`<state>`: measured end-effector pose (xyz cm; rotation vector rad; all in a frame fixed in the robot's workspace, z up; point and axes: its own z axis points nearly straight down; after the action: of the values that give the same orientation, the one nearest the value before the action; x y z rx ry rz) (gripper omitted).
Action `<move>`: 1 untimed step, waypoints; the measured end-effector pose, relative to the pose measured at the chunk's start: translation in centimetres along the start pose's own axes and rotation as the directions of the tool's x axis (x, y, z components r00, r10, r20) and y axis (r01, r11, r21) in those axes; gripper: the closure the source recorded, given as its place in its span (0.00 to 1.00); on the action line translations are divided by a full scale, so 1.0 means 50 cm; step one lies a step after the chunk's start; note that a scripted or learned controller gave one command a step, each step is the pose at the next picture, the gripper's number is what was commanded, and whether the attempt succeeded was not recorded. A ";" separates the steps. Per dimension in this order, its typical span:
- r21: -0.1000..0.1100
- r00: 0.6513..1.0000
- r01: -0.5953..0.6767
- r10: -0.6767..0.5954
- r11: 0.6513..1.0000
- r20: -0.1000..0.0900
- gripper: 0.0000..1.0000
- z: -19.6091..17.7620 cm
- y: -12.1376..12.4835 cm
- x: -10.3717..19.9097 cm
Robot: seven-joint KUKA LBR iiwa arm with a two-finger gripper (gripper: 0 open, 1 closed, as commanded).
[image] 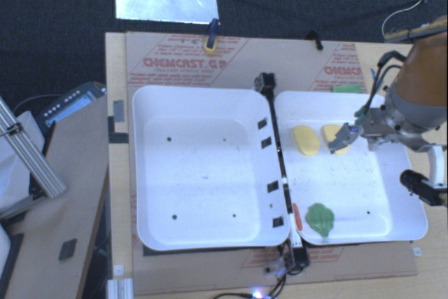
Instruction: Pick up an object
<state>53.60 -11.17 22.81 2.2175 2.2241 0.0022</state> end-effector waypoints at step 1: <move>-0.003 1.000 0.002 -0.002 1.000 0.000 1.00 -0.022 0.002 0.000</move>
<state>53.70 -11.15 23.93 2.2130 2.2250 0.0059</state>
